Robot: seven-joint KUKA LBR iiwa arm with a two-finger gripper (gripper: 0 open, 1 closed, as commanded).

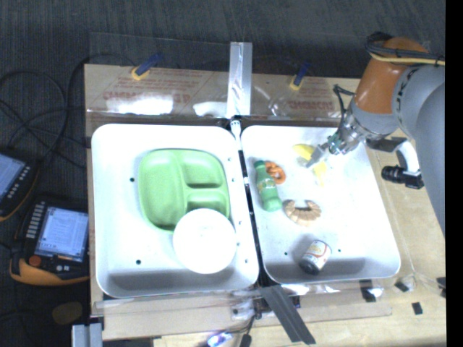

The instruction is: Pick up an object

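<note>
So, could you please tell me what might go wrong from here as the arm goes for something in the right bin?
The tool is low beside the small yellow object, and it is unclear whether it has it; a nudge could slide it away instead. The green bottle lies against the bin's left wall with an orange item touching it, so a try there may snag both. The can lies on its side and might roll if touched.

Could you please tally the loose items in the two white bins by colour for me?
Green: 2, the divided tray and the bottle
White: 1, the round plate
Yellow: 1, the piece by the gripper
Tan: 1, the shell-like item
Metallic: 1, the can
Total: 6
</note>
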